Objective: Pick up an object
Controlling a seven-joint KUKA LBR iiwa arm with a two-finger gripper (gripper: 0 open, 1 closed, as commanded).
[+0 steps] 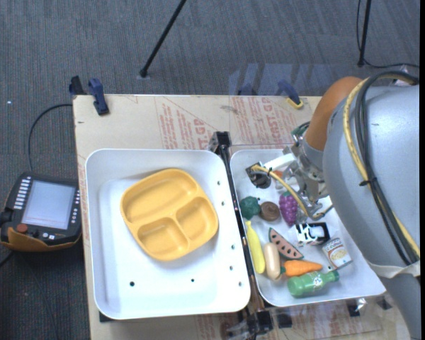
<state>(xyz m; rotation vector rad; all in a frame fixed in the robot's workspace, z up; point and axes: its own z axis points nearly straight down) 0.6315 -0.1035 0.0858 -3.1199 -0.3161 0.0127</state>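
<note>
while the gripper (306,205) hangs low in the right bin (372,283), i cannot tell how its jaws stand; cables and the wrist hide them. no object shows between them, so nothing counts as held. the purple grapes (288,207) sit just beside the jaws, toward the divider, with the brown round piece (270,210) and green toy (250,206) farther that way. the watermelon slice (285,243), carrot (302,267) and green bottle (312,282) lie on the near side of the jaws, close together. crowding is the risk: closing could pinch two toys, or nudge the grapes away and come up bare.
</note>
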